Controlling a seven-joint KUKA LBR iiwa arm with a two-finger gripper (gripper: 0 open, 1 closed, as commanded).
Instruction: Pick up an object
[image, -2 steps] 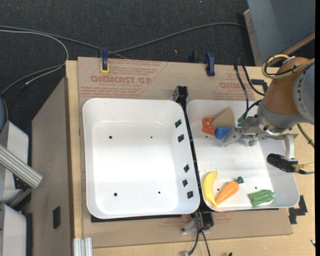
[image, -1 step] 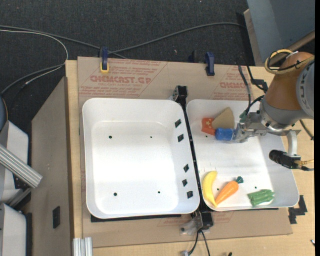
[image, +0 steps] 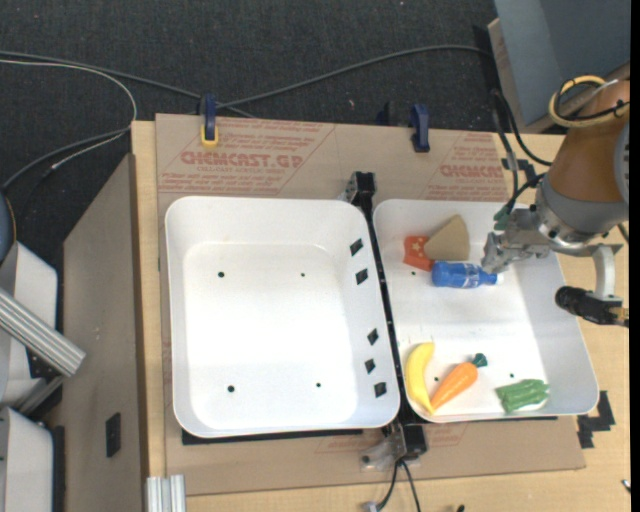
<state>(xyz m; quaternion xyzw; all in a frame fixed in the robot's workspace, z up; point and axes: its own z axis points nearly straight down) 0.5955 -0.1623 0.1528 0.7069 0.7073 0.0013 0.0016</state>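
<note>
In the right bin (image: 560, 350) lie a blue object (image: 460, 275), a red block (image: 418, 251) and a tan wedge (image: 450, 238) near the far side. At the near side lie a yellow banana (image: 419, 373), an orange carrot (image: 455, 382), a small teal piece (image: 480, 361) and a green object (image: 523, 394). My gripper (image: 493, 262) hangs low at the right end of the blue object, touching or almost touching it. From this angle the grip on it is hidden.
The left bin (image: 270, 310) stands beside the right one, with a black divider strip (image: 375, 300) between them. Blue and yellow clamps (image: 420, 128) hold the cardboard base at the far edge. Cables run along the arm at the right.
</note>
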